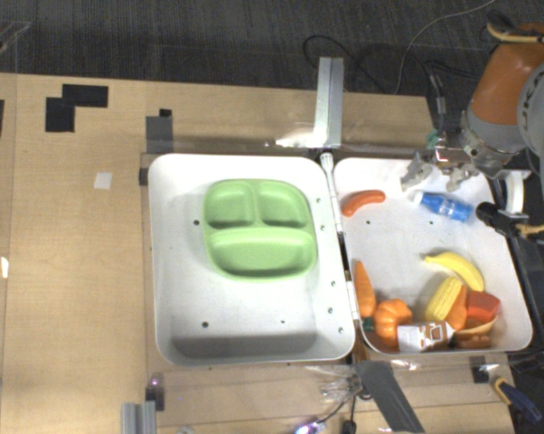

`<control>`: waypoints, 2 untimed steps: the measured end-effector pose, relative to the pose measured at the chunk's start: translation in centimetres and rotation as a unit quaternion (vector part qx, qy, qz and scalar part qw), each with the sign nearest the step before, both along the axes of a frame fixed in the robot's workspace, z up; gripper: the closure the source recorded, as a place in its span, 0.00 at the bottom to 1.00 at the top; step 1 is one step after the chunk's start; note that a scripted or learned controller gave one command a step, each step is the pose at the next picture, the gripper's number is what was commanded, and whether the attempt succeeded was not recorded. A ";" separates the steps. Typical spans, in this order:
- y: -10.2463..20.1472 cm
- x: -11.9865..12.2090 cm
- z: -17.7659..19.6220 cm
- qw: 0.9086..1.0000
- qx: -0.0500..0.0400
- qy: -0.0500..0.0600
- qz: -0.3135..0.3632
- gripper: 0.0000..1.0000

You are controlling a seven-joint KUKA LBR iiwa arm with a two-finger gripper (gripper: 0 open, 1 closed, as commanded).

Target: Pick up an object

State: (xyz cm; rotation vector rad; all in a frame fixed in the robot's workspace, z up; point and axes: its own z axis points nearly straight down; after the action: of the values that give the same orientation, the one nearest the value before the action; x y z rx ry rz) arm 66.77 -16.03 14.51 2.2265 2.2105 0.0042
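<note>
No words or numbers can be read here. A small brown and white carton (426, 336) lies by the near edge of the right bin (394, 242), and it has some print on it, but the marks are too small and blurry to make out. A blue bottle (445, 206) lies near the far edge of the same bin, and its label cannot be read either. The black shapes (76, 103) stuck near the far left corner of the bench (64, 269) are only blocks, not letters.
</note>
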 end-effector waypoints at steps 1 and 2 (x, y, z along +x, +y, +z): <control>-4.3 -1.0 -5.8 0.998 0.000 0.000 0.059 0.00; -4.2 -0.6 -4.4 0.998 -0.002 -0.004 0.061 1.00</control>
State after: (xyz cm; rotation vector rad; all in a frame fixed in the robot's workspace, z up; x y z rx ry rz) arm 66.14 -20.25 10.11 2.0807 2.3369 0.0106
